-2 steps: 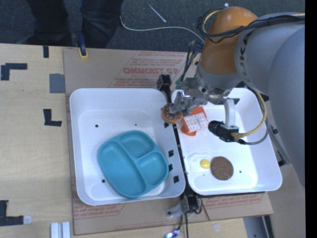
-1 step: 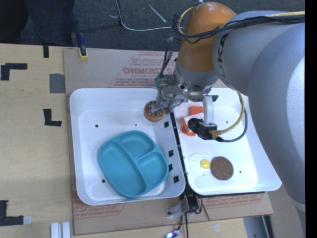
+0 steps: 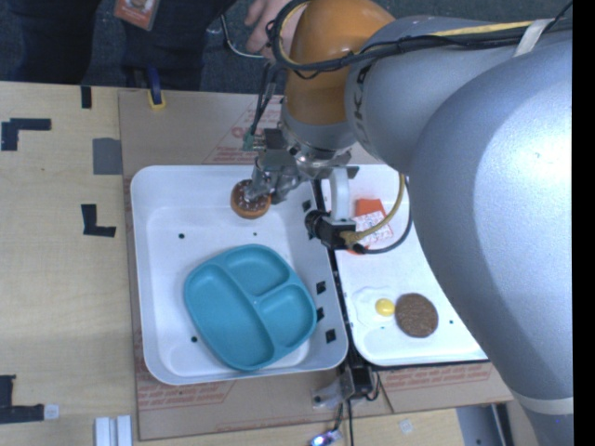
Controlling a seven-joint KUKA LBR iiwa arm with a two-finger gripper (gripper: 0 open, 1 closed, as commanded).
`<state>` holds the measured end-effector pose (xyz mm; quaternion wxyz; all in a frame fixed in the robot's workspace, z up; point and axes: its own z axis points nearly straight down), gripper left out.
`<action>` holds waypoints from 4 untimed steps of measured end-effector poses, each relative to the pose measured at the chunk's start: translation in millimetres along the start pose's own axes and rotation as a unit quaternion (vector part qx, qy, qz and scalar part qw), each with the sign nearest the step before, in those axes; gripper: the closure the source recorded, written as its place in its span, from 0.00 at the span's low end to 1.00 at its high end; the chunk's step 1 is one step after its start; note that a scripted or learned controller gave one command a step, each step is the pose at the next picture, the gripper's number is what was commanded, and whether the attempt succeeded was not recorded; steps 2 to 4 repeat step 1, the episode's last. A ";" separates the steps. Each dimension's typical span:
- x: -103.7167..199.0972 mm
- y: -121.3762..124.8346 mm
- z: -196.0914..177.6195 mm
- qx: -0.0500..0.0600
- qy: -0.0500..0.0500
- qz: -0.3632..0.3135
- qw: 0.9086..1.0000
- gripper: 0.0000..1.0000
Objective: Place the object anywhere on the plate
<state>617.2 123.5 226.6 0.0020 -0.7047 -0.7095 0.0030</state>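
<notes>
A small brown doughnut (image 3: 248,201) with sprinkles hangs at the back of the left bin (image 3: 153,277), near its far wall. My gripper (image 3: 264,184) comes down on the doughnut's upper right edge, and its dark fingers (image 3: 271,174) are closed on that edge. The blue plate (image 3: 249,307) has three compartments and lies flat in the front half of the left bin, with nothing on it. The doughnut is behind the plate's far rim, apart from it.
The right bin (image 3: 456,347) holds a fried egg (image 3: 383,307), a round brown patty (image 3: 416,314) and an orange and white packet (image 3: 370,217). The arm's grey bulk covers most of that bin. A person's hand (image 3: 279,7) is behind the bench.
</notes>
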 end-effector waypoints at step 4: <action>-2.9 -0.7 -0.5 0.001 0.000 0.002 1.000 0.00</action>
